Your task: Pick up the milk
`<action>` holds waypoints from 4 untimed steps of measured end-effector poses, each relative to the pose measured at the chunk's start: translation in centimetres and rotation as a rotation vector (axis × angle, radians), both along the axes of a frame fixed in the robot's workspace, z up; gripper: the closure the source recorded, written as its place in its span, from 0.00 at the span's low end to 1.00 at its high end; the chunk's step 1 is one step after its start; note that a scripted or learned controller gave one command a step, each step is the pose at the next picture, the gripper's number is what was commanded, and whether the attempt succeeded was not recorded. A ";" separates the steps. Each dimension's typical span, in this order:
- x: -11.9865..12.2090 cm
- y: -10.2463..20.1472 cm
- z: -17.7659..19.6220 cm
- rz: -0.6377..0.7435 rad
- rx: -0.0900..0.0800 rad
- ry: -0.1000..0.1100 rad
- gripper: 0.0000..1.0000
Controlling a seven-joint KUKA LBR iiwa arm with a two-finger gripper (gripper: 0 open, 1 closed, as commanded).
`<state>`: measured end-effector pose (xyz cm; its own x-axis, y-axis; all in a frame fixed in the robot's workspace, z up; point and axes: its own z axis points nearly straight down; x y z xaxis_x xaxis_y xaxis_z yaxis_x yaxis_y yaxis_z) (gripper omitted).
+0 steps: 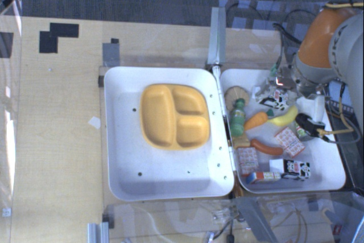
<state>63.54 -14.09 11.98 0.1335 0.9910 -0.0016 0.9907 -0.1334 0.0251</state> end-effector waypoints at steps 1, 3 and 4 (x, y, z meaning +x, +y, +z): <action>0.2 0.3 -1.2 0.126 -0.019 -0.014 0.00; 2.4 0.2 0.2 0.166 -0.009 0.028 1.00; 0.2 7.9 9.4 0.240 0.001 0.019 1.00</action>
